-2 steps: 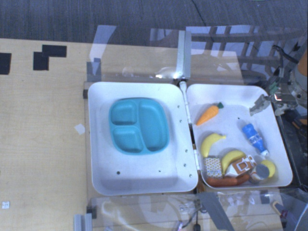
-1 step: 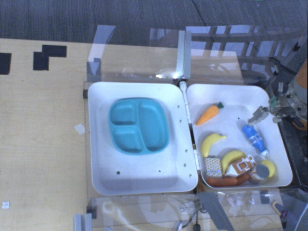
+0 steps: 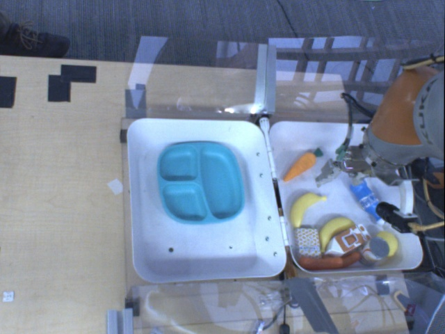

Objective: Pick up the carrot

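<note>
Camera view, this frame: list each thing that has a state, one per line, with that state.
carrot: lying free in the right bin, not gripped.
gripper: low over the right bin, right of the carrot.
blue divided plate: flat in the left bin, nothing on it.
bananas: lying loose in the right bin.

No lettering can be read anywhere (too small)

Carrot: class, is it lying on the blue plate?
No. The carrot lies in the right bin, while the blue plate sits in the left bin.
</note>
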### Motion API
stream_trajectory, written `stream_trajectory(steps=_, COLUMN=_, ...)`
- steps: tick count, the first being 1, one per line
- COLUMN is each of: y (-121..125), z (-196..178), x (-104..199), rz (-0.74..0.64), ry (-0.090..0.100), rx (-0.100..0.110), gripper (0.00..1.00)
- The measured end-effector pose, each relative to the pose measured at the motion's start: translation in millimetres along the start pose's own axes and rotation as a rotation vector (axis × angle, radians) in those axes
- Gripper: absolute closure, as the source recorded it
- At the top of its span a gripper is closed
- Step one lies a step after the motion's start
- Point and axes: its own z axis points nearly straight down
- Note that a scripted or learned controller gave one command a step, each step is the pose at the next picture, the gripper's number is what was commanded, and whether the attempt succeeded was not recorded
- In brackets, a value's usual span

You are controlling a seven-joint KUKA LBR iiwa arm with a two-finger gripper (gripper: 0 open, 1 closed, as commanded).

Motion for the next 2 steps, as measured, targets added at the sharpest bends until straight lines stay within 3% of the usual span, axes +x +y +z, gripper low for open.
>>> stream_trajectory(steps=1, y=4.0, z=33.4, x=18.1, rz=0.018, ry=-0.001, rx=-0.004, gripper=0.00)
stream_trajectory(steps=2, y=45.5, z=35.2, x=43.0, rz=-0.052, ry=-0.001, rx=-0.011, gripper=0.00)
